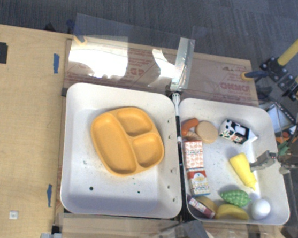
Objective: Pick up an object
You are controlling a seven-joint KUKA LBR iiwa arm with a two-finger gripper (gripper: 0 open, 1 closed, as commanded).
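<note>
Camera view: fingers (264,159) state unclear, beside glossy yellow cone (243,171); smooth white bin (273,195).

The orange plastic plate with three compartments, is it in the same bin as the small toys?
No, the orange three-compartment plastic plate lies alone in the left white bin; the toys are in the right white bin.

light wooden bench (13,126) on dark grey carpet (152,8); glare on clear sheeting (113,57).

Bright overhead light, plastic-sheet (126,59) glare
</note>
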